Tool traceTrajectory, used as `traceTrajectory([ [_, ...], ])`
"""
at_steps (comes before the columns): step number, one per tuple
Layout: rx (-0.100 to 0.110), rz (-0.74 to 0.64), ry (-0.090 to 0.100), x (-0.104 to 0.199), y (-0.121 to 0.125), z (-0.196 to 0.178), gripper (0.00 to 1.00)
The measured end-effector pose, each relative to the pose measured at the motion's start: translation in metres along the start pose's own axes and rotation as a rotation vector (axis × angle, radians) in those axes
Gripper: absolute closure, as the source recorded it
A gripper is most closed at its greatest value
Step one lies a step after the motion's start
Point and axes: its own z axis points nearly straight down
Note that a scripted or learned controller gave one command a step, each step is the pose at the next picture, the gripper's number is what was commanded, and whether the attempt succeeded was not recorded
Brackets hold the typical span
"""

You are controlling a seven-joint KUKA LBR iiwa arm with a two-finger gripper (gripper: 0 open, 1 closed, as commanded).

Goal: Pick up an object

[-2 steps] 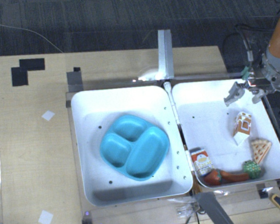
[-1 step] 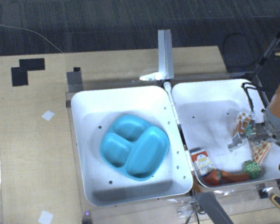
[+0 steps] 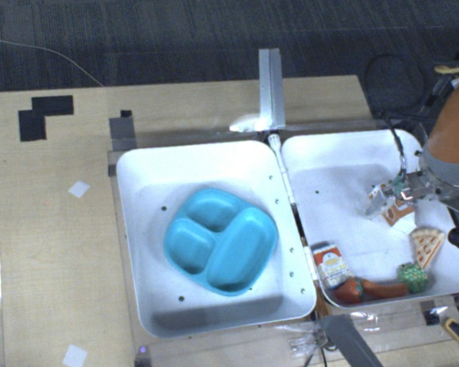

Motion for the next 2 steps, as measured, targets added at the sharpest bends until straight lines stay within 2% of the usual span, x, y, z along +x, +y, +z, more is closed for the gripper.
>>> traceTrajectory([
  [1,-0.007,-0.001,-0.003,0.000,0.003,-0.013,1.00],
  [2,0.004,0.039,0.002,0.064,-0.005,-0.094,1.00],
])
